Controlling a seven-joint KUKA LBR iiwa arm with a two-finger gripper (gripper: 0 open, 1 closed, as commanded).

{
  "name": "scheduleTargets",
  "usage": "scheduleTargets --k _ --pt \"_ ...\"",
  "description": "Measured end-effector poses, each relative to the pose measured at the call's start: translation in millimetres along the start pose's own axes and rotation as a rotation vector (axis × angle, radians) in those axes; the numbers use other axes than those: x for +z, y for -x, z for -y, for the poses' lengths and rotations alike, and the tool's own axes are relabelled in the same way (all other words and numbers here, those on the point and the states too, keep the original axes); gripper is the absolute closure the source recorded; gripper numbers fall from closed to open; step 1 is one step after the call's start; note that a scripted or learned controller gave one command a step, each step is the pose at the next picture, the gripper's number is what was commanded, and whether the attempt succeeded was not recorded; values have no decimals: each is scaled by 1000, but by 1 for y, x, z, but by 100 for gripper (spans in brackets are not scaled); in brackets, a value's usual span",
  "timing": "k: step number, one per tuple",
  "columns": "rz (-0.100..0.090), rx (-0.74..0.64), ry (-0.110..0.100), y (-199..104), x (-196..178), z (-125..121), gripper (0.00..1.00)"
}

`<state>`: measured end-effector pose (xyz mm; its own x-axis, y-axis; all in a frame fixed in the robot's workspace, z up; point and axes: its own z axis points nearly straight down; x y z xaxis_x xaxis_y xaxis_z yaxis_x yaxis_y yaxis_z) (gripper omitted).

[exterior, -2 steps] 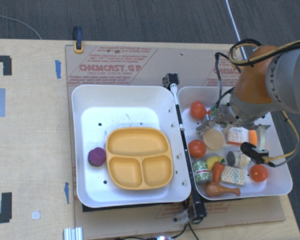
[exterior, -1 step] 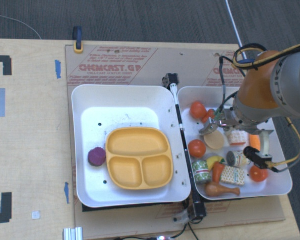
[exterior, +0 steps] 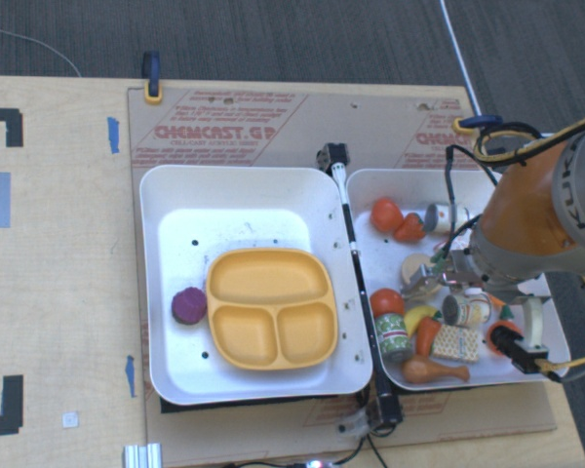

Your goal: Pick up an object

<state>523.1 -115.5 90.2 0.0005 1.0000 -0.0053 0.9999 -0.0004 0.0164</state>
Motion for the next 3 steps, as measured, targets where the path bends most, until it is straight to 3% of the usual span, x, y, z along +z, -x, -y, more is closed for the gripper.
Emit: scheduleTargets --k 1,2,3 --pt "4 0 8 -12 -1 37 0" --pt "12 4 16 -8 -12 36 100" --pt "12 4 15 -8 -12 36 0"
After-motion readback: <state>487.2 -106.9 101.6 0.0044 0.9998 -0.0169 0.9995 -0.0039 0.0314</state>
